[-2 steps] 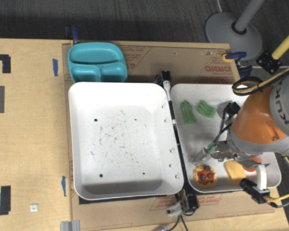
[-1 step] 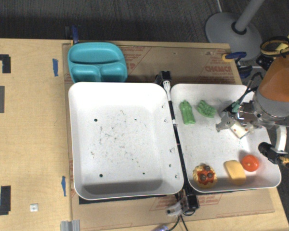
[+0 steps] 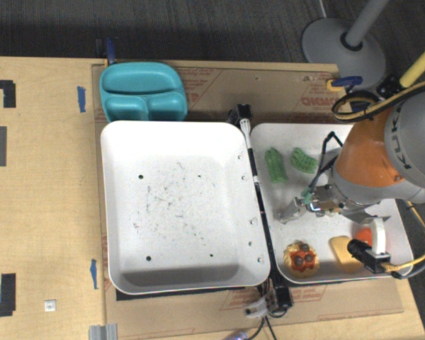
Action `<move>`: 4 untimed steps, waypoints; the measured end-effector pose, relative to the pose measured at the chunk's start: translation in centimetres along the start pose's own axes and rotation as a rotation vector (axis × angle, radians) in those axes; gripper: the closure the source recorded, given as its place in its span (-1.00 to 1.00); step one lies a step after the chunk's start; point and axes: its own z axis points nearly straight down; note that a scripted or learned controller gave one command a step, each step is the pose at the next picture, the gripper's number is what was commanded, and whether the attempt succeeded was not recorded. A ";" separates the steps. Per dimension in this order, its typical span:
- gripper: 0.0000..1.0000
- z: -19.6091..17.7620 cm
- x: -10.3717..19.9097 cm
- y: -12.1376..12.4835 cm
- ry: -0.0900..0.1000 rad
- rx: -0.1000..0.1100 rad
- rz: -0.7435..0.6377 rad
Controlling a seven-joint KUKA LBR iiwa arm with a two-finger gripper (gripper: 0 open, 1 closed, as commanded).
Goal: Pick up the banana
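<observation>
Hand [image 3: 295, 211] low in the right bin [image 3: 400, 264]; finger state unclear. "KU" reads on the arm [image 3: 404, 154].

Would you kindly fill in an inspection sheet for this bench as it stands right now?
Surface: left bin holds only specks and scuff marks; right bin holds the items.
Job's things: a yellowish item by the right bin's near edge may be the banana; partly hidden, cannot confirm.
Clutter: two green pieces, a round brown-and-orange toy, a teal tray behind the left bin.
Gripper: low over the right bin, nothing seen between its fingers.
Cables: black and yellow cables at the arm.
Surroundings: cardboard sheet, wooden bench, grey stand base on dark carpet.
</observation>
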 end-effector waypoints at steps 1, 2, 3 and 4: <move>-1.00 0.0 -1.2 8.3 -0.001 -0.003 0.075; -1.00 -9.9 8.3 3.6 -0.001 0.000 0.274; -1.00 -9.9 16.1 0.2 0.000 0.004 0.223; -1.00 -8.6 18.7 9.0 -0.002 0.000 0.260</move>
